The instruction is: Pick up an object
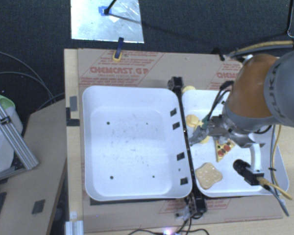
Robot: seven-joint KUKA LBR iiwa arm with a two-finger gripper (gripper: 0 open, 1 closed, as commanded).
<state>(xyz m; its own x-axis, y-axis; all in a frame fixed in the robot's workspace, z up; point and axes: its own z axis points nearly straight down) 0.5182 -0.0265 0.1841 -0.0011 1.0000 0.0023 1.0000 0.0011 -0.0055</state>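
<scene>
Cardboard sheet w/ red print [122, 68] lies under both bins. Shiny metal plate [107, 12] sits on dark carpet beyond it — blue mark near its top left. Small blue-and-yellow clamp [118, 49] at cardboard's far edge. Aluminium frame rail [12, 133] at left, slanted, over a tan side table [39, 180].

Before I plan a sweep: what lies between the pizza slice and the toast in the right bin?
In the camera view, bare white bin floor separates the pizza slice from the toast.
</scene>
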